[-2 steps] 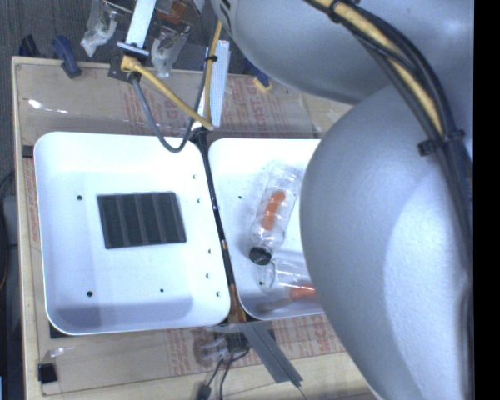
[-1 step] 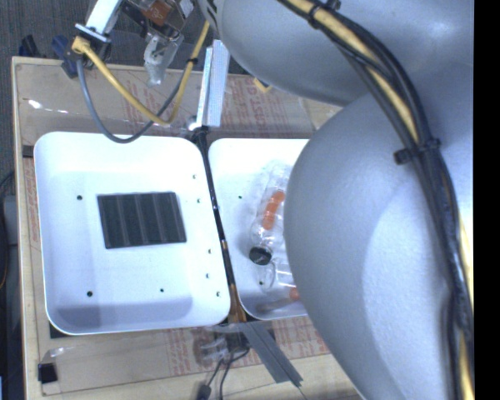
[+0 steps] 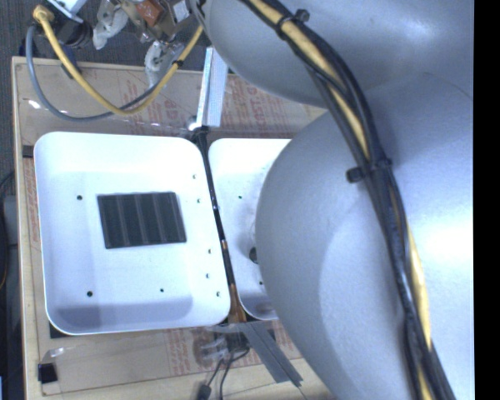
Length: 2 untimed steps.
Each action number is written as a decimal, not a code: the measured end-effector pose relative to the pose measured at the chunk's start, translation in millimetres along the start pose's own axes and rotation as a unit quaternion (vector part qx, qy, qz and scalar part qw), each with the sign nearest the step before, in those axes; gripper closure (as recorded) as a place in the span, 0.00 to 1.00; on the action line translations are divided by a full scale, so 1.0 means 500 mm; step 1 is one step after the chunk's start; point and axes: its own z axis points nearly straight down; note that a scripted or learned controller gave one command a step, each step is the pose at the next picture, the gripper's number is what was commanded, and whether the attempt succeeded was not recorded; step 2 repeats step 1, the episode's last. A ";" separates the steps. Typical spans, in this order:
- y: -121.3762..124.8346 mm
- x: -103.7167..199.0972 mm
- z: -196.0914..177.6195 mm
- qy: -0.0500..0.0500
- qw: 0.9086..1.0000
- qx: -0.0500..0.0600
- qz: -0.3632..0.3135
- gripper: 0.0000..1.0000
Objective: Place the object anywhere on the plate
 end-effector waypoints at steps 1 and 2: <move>-0.029 -0.105 0.347 -0.004 0.994 0.002 -0.112 0.00; -0.029 -0.105 0.347 -0.004 0.994 0.002 -0.112 0.00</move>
